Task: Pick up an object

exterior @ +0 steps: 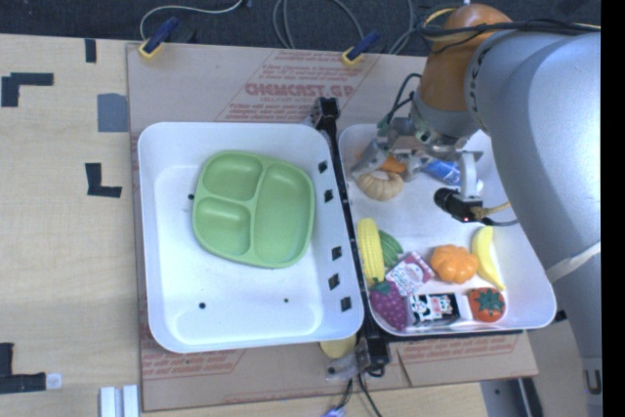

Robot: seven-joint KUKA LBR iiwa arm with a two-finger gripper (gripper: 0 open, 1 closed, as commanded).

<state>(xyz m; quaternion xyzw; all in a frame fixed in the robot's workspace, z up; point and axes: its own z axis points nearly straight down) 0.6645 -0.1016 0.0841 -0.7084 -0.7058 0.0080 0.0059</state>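
Observation:
My gripper [393,151] is low over the far left part of the right bin [518,254], under the orange wrist band. Directly below it lies a beige rounded toy [379,185] with a small orange piece [393,166] touching its top. A blue item [442,171] lies just to the right of the gripper. Nearer the front of the same bin are a yellow corn cob [369,247], purple grapes [388,301], an orange pepper [453,263], a banana [486,255], a tomato [486,305] and a small carton [433,307].
The left bin [166,308] holds a green divided plate [254,208]. A black divider [337,210] runs between the bins. The arm's grey body covers the right side of the bench. Cables and two clamps [156,36] lie beyond the bins.

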